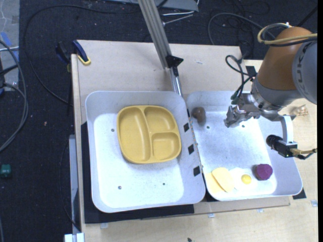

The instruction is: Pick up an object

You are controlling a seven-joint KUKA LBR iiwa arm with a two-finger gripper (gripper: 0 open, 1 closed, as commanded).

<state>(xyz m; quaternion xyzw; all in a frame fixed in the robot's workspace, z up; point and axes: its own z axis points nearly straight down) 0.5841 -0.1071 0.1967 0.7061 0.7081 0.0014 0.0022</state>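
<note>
Over the right bin [282, 188], the gripper [233, 119] is hovering; whether the jaws are open cannot be told. A rounded brown object [199, 114] is lying at its 9 o'clock.

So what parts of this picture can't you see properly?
- End effector, camera view: too small and dark to tell if its fingers are open or shut.
- Small brown object by the right bin's wall: too small to name.
- Pale yellow pieces and purple object: blurry, kind unclear.
- The arm: cut off by the right edge.
</note>
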